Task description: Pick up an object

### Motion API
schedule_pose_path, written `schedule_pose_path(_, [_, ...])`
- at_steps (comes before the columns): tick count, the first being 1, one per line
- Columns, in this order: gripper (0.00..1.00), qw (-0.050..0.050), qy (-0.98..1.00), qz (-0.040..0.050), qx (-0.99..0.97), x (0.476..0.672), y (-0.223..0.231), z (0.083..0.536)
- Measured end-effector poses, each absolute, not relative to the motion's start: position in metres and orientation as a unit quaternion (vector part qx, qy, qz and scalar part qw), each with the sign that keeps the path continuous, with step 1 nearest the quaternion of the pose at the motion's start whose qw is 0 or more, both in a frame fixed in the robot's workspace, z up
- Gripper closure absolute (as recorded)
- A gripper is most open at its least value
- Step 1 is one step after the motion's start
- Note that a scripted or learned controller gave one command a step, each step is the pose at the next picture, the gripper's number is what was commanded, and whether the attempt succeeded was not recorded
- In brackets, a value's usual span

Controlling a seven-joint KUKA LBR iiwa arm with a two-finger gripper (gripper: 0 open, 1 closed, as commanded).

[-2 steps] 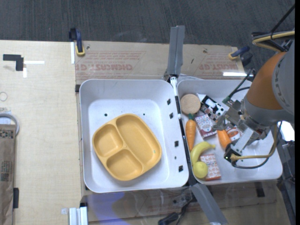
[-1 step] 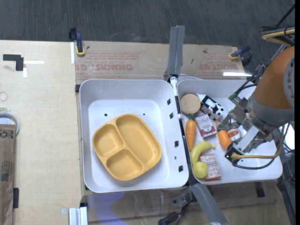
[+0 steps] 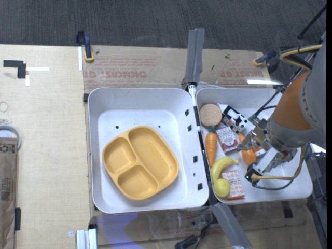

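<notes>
A yellow tray (image 3: 140, 163) fills the left bin (image 3: 98, 113); right, a carrot (image 3: 210, 147), banana (image 3: 224, 166) and packets crowd beneath the tool (image 3: 255, 157), whose grip state cannot be told. Tight clutter risks a missed or double grab.

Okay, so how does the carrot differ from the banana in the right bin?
The carrot is orange and straight, while the banana is yellow and curved. The carrot lies lengthwise along the bin's left wall, tapering toward the front; the banana lies slanted across, just in front of the carrot's tip. The carrot sits nearer the round tan item, the banana nearer the yellow ball-like fruit. Both are toy foods lying flat in the same bin.
</notes>
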State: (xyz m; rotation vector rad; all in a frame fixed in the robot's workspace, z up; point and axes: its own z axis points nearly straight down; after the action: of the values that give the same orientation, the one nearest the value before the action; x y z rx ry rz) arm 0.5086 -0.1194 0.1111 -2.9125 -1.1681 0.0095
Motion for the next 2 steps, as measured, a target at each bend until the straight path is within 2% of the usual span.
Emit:
schedule_pose_path(1, [0.00, 0.001, -0.360, 0.0019, -0.933, 0.493, -0.201, 0.158])
schedule_pose_path(2, [0.00, 0.000, -0.384, 0.0015, -0.923, 0.555, -0.136, 0.097])
